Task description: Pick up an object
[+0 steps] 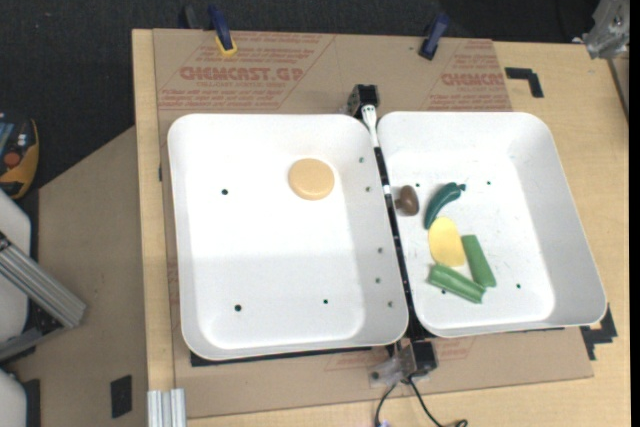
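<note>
Left bin (pixel 200 245): I log one item in it, a round tan disc (pixel 312 179), lying flat toward the far side, right of centre.
Right bin (pixel 560 215): I take this as my landmark; it sits just beside the left bin, their inner walls touching along the middle seam.
Brown lump (pixel 407 201): small, near the right bin's left wall, close to the seam.
Dark green curved piece (pixel 444 202): just right of the brown lump, slanting up toward the bin's far side.
Yellow piece (pixel 446 242): near the bin's centre-left, just below the curved piece.
Green stick (pixel 477 260): touching the yellow piece's right edge, running toward the near wall.
Second green stick (pixel 456 283): below the yellow piece, lying crosswise, meeting the first stick's lower end.
Bench board (pixel 300 65): brown, printed, beneath both bins, held by two clamps (pixel 222 33) at its far edge.
End effector: I cannot tell its state from my feed.
</note>
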